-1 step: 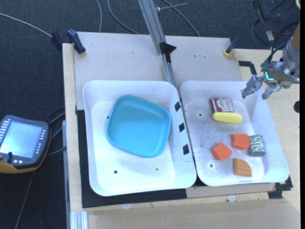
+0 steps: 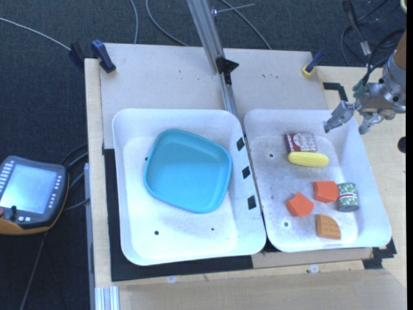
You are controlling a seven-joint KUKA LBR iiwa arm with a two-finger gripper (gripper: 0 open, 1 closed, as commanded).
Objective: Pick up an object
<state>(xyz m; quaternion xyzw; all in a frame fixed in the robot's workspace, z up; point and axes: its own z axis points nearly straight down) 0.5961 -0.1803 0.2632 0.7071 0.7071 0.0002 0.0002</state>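
The right bin (image 2: 274, 228) has bare floor along its left side and upper middle. Its right half is crowded: a yellow corn cob (image 2: 308, 159) touching a red box (image 2: 301, 141), two orange blocks (image 2: 300, 205), a small can (image 2: 347, 197), a waffle piece (image 2: 328, 227). A blue plate (image 2: 188, 170) covers most of the left bin (image 2: 129, 173).

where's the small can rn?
In the camera view, the small can lies in the right bin, near its right wall, touching the right side of an orange block and above-right of the waffle-like orange piece.
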